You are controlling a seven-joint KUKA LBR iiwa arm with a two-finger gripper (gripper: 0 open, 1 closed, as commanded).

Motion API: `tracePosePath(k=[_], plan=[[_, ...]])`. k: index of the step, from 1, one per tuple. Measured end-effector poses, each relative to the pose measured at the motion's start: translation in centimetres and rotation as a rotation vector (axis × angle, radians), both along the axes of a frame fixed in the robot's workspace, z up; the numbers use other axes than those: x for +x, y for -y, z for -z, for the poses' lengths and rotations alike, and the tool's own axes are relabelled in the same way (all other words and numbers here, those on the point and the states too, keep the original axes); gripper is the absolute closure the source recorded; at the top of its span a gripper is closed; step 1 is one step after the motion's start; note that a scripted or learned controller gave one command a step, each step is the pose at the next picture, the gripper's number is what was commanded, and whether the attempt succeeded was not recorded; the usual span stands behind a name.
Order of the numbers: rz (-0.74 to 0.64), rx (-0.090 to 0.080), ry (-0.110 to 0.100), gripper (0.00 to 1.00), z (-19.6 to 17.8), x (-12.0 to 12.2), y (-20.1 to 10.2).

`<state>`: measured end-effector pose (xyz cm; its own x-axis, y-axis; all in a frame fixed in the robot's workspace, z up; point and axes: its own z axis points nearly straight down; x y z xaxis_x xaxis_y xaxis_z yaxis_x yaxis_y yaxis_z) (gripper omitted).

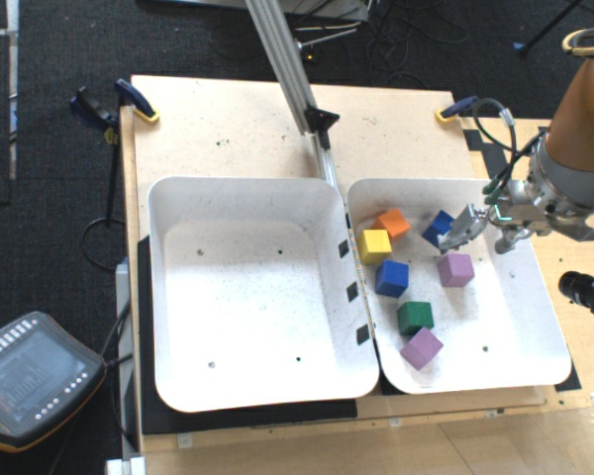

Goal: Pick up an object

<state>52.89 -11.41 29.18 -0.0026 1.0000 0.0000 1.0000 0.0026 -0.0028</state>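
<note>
The pincer (462,234) hung low over the right bin (535,359), between a dark blue cube (436,229) and a purple cube (456,269); whether it was released or clenched could not be told. A clean grasp would call for centring on one cube, clear of its neighbours. The arm (574,156) reached in from the right, wrist angled downward.

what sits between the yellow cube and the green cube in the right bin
In the camera view, a blue cube lies between the yellow cube and the green cube, in the right white bin.
</note>
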Motion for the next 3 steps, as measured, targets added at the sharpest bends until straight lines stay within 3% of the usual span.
tracePosePath(k=[1,3], plan=[[0.002,-0.001,0.004,0.00,-0.2,0.0,0.0],[0.002,0.001,-0.004,0.00,10.0,0.2,-1.4]])
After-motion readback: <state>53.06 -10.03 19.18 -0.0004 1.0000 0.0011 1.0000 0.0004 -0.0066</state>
